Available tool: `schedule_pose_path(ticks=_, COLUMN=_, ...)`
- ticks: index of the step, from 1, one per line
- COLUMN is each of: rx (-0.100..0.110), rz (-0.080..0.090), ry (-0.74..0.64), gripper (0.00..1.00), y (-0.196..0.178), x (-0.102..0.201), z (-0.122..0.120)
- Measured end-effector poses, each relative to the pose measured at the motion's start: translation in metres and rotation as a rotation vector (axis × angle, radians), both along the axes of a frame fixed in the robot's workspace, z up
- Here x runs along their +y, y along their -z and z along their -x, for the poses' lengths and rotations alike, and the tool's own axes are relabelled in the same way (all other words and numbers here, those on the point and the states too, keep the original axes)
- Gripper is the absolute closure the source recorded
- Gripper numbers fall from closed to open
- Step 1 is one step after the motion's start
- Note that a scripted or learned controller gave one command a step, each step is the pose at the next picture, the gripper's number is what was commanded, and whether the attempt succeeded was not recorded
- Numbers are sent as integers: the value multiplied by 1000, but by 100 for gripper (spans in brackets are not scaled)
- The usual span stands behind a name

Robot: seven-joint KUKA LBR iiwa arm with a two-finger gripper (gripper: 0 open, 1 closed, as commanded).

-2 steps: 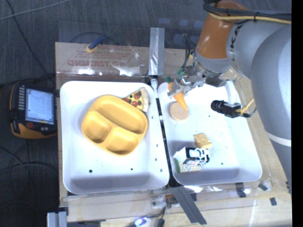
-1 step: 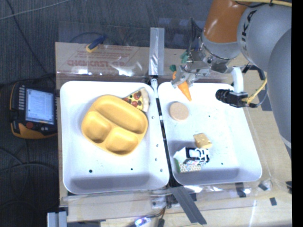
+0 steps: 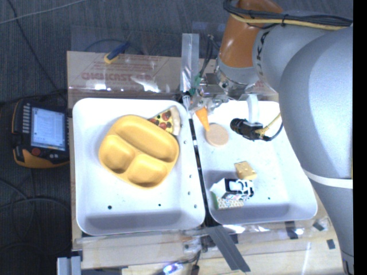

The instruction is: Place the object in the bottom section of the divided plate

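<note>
Though low over far left corner of right bin [image 3: 281, 176], hard by the wall between the bins, can't tell gripper [image 3: 203, 101] state, apart or together. Just below it, orange wedge [image 3: 202, 118]; touching gripper or only close, can't say. Against wedge's lower end, tan round disc [image 3: 217, 134], flat on bin floor. Toward front edge of same bin: yellow cheese block [image 3: 245, 169], then black-and-white item [image 3: 238, 187] & speckled green-white piece [image 3: 225, 200] near front left corner. In left bin [image 3: 92, 205], approx centre: yellow divided plate [image 3: 140, 150], set at a slant, three sections. Wedge well apart from plate, other side of the wall. Pizza slice [image 3: 164, 119] on plate's far right rim, near bin's far right corner.
</note>
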State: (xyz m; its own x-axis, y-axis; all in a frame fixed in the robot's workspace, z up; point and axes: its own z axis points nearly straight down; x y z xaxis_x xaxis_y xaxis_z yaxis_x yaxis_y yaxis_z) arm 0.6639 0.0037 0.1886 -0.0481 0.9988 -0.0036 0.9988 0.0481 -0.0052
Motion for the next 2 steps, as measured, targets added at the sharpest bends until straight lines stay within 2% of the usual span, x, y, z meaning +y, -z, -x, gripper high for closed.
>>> schedule_pose_path(ticks=1, rx=2, rz=-2, ry=82, gripper=100, y=27, x=115, z=22)
schedule_pose_path(ticks=2, rx=1, rz=-2, ry=82, gripper=0, y=27, x=114, z=22)
